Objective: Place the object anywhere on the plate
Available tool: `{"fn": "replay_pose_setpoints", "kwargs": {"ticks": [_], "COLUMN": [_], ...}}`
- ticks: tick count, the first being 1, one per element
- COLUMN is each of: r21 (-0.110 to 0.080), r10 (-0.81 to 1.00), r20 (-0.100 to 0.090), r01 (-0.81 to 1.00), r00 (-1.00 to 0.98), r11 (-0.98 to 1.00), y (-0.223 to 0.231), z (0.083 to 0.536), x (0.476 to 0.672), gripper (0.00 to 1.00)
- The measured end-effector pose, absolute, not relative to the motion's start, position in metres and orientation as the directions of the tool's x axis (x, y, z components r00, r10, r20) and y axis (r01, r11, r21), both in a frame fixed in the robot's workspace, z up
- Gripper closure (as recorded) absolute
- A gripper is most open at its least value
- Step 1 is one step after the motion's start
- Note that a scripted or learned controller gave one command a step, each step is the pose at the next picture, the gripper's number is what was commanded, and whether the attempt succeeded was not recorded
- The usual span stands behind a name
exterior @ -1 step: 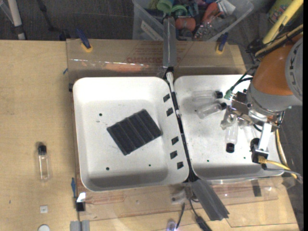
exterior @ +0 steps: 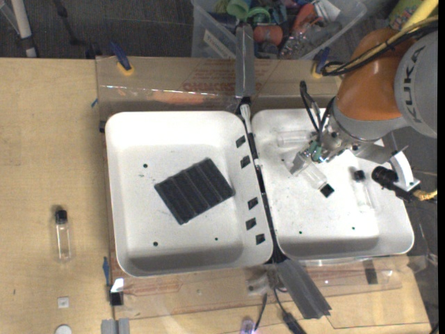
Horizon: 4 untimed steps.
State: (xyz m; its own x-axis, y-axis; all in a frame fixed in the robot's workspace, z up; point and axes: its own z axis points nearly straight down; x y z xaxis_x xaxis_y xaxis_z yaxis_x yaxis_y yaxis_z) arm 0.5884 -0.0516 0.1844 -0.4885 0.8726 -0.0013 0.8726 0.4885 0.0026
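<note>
Two white bins sit side by side on the surface (exterior: 42,152). In the left bin (exterior: 125,134) I see a dark ribbed plate (exterior: 194,190) lying flat near its middle, tilted. The arm (exterior: 379,82) reaches in from the upper right; its tool (exterior: 314,160) is low over the right bin (exterior: 334,235), and I cannot tell its state from here. A small clear, dark-capped object (exterior: 320,184) lies just beside the tool on the bin floor. A vial (exterior: 62,234) rests at far left.
</note>
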Motion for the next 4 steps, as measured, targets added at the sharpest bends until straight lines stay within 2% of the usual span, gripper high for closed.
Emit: {"fn": "replay_pose_setpoints", "kwargs": {"ticks": [1, 2, 3, 4], "r21": [0.004, 0.009, 0.004, 0.004], "r10": [0.541, 0.546, 0.603, 0.261], "r20": [-0.003, -0.006, -0.003, -0.006], "r01": [0.541, 0.546, 0.603, 0.261], "r00": [-0.841, -0.838, -0.798, -0.965], "r11": [0.841, 0.838, 0.798, 0.965], "y": [0.014, 0.011, 0.067, 0.130], "z": [0.185, 0.196, 0.219, 0.347], "x": [0.627, 0.628, 0.655, 0.646], "gripper": [1.00, 1.00, 1.00, 1.00]}}
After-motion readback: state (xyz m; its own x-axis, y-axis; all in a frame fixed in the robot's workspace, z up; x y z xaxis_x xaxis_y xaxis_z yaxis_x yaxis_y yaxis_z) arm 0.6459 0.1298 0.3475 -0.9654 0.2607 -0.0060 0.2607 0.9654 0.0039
